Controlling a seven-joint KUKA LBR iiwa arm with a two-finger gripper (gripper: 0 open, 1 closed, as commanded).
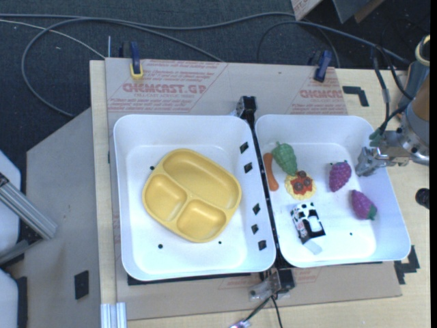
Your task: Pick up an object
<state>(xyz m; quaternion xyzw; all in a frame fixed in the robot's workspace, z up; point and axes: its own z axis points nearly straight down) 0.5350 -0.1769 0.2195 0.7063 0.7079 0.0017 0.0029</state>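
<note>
The right bin (pixel 382 248) holds a green leafy toy (pixel 285 158), an orange carrot (pixel 272 172), a small pizza-like piece (pixel 300 184), two purple grape bunches (pixel 340 175) (pixel 362 204), and a black-and-white packet (pixel 308 223). My gripper (pixel 367 162) hangs over the right bin's far right side, just right of the upper grape bunch. Nothing shows between its fingers.
A yellow divided plate (pixel 192 194) lies in the left bin (pixel 130 203). A black divider with clips (pixel 254 176) runs between the bins. Clamps (pixel 136 61) (pixel 322 65) hold the cardboard at the back. Cables trail across the dark floor behind.
</note>
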